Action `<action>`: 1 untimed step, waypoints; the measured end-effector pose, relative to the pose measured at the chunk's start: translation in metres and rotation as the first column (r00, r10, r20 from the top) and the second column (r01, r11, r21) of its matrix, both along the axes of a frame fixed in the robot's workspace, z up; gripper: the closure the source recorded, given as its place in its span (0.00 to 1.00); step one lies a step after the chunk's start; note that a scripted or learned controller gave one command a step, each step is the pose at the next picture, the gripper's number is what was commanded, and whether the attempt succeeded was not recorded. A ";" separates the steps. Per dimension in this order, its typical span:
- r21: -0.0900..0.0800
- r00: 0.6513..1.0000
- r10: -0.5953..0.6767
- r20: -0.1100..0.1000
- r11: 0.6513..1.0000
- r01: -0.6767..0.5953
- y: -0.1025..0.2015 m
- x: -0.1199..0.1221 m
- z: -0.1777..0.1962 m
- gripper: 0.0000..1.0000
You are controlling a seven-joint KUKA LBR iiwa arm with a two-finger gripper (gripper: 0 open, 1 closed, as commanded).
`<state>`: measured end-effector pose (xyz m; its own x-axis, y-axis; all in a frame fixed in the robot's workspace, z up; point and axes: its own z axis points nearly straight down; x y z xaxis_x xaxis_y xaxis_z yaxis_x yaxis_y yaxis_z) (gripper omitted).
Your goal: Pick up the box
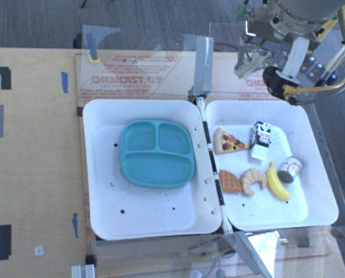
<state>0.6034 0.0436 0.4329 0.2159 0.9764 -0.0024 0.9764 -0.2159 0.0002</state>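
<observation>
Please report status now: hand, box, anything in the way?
Hand above right bin's far edge. Box lies in right bin, untouched. Pizza slice beside it.

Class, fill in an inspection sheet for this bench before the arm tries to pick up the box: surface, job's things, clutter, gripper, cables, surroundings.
Surface: two white bins side by side, left bin and right bin, on a wooden bench.
Job's things: box, black and white, in the right bin's upper part, lying free.
Clutter: pizza slice, waffle, croissant, banana and can in the right bin; teal divided plate in the left bin.
Gripper: gripper above the right bin's far edge, away from the box.
Cables: yellow cable looping beside the wrist.
Surroundings: grey carpet beyond the bench.
</observation>
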 end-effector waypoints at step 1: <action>0.001 0.975 0.222 0.001 0.975 -0.222 0.061 0.032 0.000 1.00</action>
